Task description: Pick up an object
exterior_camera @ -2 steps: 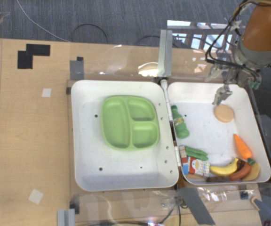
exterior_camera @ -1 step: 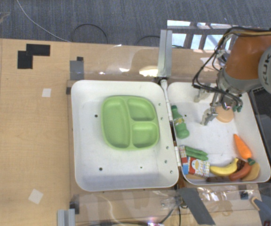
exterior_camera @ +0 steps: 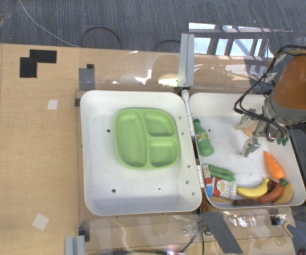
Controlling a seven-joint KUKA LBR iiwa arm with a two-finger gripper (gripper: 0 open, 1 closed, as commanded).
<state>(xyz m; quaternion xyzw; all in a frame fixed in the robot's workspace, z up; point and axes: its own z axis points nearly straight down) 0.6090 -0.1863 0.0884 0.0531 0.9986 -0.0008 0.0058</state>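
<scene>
My gripper (exterior_camera: 248, 137) hangs over the right bin (exterior_camera: 224, 108), in its right half, below the orange wrist band. It is open and there is nothing between its fingers. A carrot (exterior_camera: 273, 165) lies just to its lower right. Along the bin's front wall sit a banana (exterior_camera: 253, 190), a brown sausage (exterior_camera: 272, 193), a red carton (exterior_camera: 220, 187) and a green pea pod (exterior_camera: 219, 171). A green bottle (exterior_camera: 202, 138) lies by the bin's left wall, well left of the gripper.
The left bin (exterior_camera: 97, 158) holds a green divided plate (exterior_camera: 145, 137). A grey divider post (exterior_camera: 186, 57) stands behind the two bins. Black cables (exterior_camera: 254, 92) loop off the wrist over the right bin's back.
</scene>
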